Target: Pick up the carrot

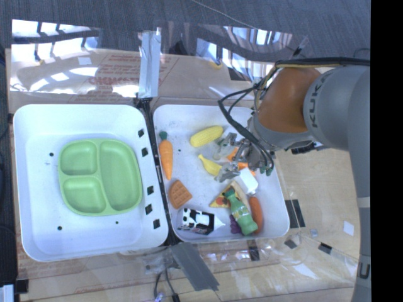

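The carrot is orange with a small green top. It lies lengthwise along the left wall of the right bin, green end toward the far side. My gripper hangs low over the middle of that bin, well to the right of the carrot and apart from it. Its grey fingers stand open, pointing left. A small yellow toy lies just off their tips. Nothing sits between the fingers.
The right bin also holds a corn cob, a waffle piece, a black-and-white cow carton, a green bottle, a red sausage and a pizza slice. A green divided plate sits in the left bin.
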{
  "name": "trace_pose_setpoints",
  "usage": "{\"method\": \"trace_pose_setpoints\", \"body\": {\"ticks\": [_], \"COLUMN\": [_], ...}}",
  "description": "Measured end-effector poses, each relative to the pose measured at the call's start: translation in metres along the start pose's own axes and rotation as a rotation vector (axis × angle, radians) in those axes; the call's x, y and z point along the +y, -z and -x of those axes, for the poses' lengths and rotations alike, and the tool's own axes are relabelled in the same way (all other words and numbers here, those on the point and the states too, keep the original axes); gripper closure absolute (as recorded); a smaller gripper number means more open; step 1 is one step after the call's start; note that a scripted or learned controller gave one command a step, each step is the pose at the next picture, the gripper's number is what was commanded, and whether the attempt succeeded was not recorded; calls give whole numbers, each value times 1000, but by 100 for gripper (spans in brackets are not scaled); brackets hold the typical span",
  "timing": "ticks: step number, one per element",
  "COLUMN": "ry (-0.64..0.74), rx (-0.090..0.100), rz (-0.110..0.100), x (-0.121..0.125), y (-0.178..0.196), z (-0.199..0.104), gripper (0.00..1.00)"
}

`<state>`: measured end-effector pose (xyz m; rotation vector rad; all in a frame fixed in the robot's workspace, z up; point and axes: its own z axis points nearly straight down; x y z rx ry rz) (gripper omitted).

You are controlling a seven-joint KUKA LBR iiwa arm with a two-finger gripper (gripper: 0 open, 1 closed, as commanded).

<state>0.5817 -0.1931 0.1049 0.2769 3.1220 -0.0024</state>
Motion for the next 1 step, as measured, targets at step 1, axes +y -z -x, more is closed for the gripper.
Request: {"method": "trace_pose_setpoints", "body": {"ticks": [1], "ry": [139], "rx": [3], "rz": [2], "x": [49], "y": [76], "z": [-36], "gripper": [100]}}
